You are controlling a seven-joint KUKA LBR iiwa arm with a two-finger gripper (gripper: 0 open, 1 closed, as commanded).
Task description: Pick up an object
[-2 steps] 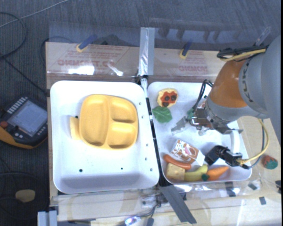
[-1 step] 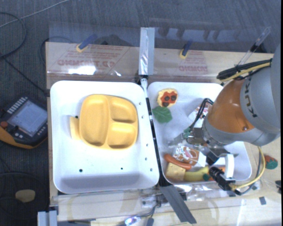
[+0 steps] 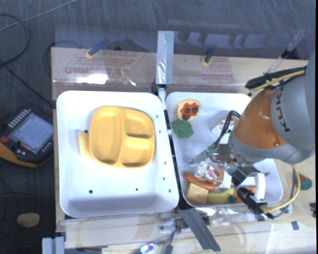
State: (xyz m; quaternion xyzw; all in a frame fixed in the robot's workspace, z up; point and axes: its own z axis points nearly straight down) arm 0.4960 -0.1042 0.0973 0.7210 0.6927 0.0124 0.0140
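Yellow banana (image 3: pixel 218 197) and red sausage-shaped toy (image 3: pixel 200 182) crowd the right white bin's (image 3: pixel 273 180) front edge, jaws (image 3: pixel 218 155) just above; cannot tell how they stand. You should drop straight onto the clear-wrapped packet (image 3: pixel 208 171), avoiding neighbours. Yellow divided plate (image 3: pixel 121 136) fills the left bin

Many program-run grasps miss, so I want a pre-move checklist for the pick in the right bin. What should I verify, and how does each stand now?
1. Items within reach in the right bin: ok, banana and green piece lie there.
2. Arm over that bin: ok.
3. End effector finger state: cannot tell.
4. Item held: cannot tell.
5. Yellow tray out of the way in the left bin: ok.
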